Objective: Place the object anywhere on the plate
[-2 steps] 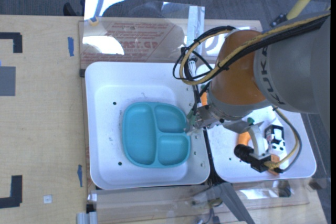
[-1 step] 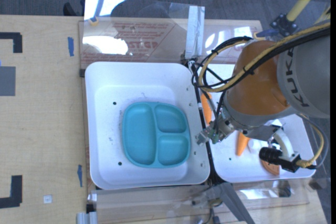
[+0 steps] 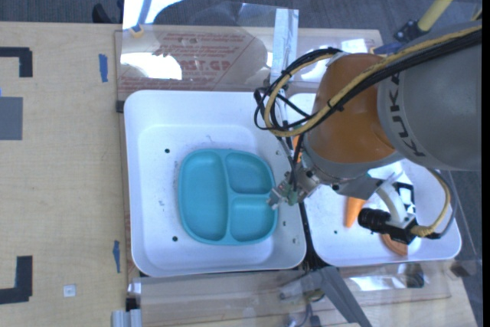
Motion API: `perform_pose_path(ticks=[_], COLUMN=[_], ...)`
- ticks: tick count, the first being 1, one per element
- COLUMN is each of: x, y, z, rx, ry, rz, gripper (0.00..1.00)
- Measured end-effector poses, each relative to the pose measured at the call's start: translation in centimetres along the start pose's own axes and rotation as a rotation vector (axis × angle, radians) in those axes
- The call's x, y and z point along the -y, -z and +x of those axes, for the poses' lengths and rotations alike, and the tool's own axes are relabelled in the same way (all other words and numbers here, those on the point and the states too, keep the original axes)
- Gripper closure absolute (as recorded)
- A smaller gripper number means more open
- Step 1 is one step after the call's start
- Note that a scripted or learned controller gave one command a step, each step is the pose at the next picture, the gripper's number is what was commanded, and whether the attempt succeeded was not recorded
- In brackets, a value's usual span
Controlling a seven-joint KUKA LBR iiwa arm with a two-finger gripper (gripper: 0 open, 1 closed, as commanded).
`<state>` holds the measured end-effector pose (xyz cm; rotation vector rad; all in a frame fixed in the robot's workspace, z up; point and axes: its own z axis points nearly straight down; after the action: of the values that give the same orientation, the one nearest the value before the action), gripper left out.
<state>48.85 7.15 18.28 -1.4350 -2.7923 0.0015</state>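
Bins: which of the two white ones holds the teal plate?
The left bin, in the camera view, holds the divided teal plate; the right bin, under the arm, holds orange pieces.

We note a turquoise three-compartment plastic plate (image 3: 226, 196) lying flat in the left white bin (image 3: 145, 165). A small orange carrot-shaped object (image 3: 352, 210) lies in the right bin (image 3: 444, 245), partly hidden.

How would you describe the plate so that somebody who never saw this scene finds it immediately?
Look at the left of the two white bins. The plate lies on its floor, toward the side nearest the gripper. It is turquoise with rounded corners and three compartments, the only coloured thing in that bin.
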Motion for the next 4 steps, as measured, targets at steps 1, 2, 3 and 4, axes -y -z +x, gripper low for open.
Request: perform_pose_path(ticks=[1, 2, 3, 4], x=[-2.8, -2.8, -4.4, -3.2], y=[8.0, 10.4, -3.0, 6.3], z=[-3.2, 5.7, 8.2, 2.9], rx=[0.004, -0.001, -0.002, 0.004], ry=[0.234, 0.264, 0.096, 0.226], rz=[-0.003, -0.002, 0.008, -0.003], gripper=[1.00, 1.00, 1.00, 1.00])
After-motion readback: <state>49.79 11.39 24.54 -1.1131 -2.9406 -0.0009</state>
